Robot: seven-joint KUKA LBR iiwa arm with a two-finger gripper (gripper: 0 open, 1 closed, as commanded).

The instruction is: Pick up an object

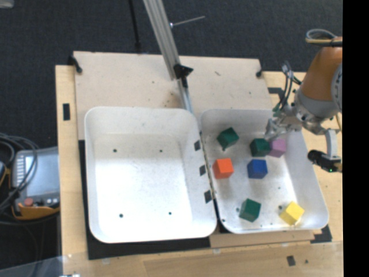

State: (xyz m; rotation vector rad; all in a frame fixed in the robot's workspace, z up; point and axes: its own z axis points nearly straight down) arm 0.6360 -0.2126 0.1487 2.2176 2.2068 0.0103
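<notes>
Dark green cube (260, 147) beside a pale purple cube (278, 147) sits just under the gripper (275, 131), slightly left; spread of its tips cannot be told.

We're looking at a robotics lab here: a plywood tabletop (144, 77) on dark carpet (69, 16), an aluminium camera mast (161, 30), loose cables (8, 149) and a control pendant (34, 183) off to the side.

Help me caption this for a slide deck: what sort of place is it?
Probably a robotics lab's grasping test bench. A robot arm reaches over two white bins, one holding coloured toy blocks, and a metal mast rises behind the bench.
</notes>
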